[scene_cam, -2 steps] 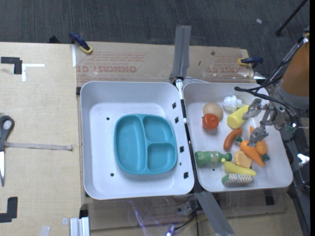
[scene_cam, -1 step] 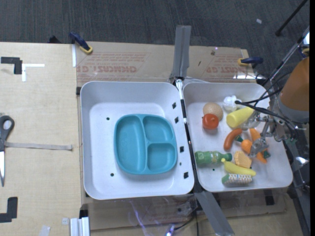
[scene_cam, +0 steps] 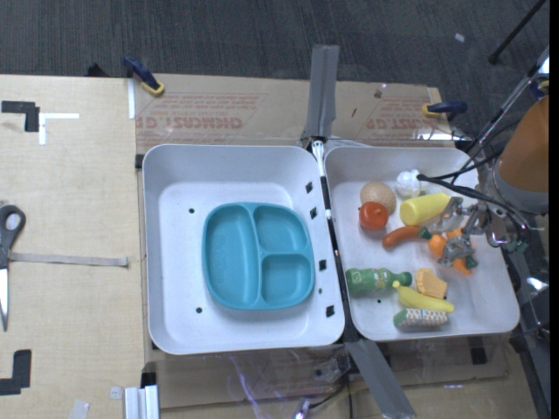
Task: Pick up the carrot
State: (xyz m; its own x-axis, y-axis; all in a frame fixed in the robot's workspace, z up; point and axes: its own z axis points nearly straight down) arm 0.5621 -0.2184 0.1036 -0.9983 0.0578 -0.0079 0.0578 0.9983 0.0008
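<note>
Carrot (scene_cam: 439, 243) lies in the right bin (scene_cam: 489, 317), an orange piece near the bin's right side, just right of a red sausage (scene_cam: 402, 235) and near of a yellow bottle (scene_cam: 425, 208). Gripper (scene_cam: 458, 250) sits low over the carrot, its metal fingers touching or nearly touching it; whether they are parted or closed on the carrot I cannot tell. Farther left in that bin rest a tomato (scene_cam: 374, 216) and a pale egg (scene_cam: 377, 194). Toward the near side lie a green bottle (scene_cam: 376, 278), a banana (scene_cam: 425, 299) and a corn cob (scene_cam: 421, 319). The left bin (scene_cam: 166, 234) holds a teal tray (scene_cam: 259, 256). Scissors (scene_cam: 7, 243) lie on the bench at far left.
</note>
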